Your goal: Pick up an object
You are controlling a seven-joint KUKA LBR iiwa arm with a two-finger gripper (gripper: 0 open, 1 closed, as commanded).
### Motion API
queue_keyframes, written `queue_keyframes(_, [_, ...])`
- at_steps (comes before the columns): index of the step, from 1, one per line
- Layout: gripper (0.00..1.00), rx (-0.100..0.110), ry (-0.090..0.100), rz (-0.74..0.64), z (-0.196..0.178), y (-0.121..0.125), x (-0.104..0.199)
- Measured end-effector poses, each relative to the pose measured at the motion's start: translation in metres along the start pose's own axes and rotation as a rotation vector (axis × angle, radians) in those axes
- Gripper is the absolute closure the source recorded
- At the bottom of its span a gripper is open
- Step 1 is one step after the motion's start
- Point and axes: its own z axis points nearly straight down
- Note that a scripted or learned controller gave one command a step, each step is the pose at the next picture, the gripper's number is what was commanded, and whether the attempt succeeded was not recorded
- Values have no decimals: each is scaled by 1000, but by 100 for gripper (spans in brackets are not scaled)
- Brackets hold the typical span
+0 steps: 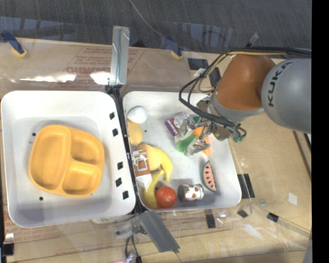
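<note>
End effector (205, 133) is set low over the clutter in the right bin (227, 174); finger state cannot be told. Green packet (185, 142) beneath could be nudged aside, not gripped, being crowded by purple packet (174, 126).

arm (288, 92): grey, "KUKA" lettering | orange band | black cables

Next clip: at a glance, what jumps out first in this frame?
The big yellow three-compartment plastic tray lying alone in the left white bin grabs the eye first. Next comes the grey arm with its orange band, reaching from the right over the right white bin, where a yellow banana, red tomato and watermelon slice crowd together.
</note>
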Motion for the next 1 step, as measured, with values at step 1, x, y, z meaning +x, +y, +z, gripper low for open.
queue_keyframes(1, [100, 8, -5, -75, -141, -10, -36])
